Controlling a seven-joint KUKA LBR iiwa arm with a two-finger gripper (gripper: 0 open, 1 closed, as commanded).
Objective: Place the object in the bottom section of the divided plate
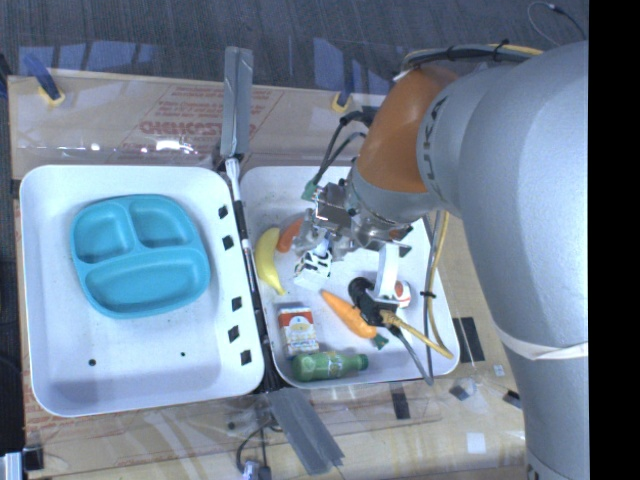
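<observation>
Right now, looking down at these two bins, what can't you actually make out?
- The claw: wrist hardware and cables crowd it in the camera view, so its grip cannot be judged.
- Small orange item beside the banana: partly behind the claw, identity unclear.
- Red-and-white carton: label too small to read.
- Round object: partly covered by a white bracket, unidentifiable.
- Right bin: far side hidden under the arm.
</observation>
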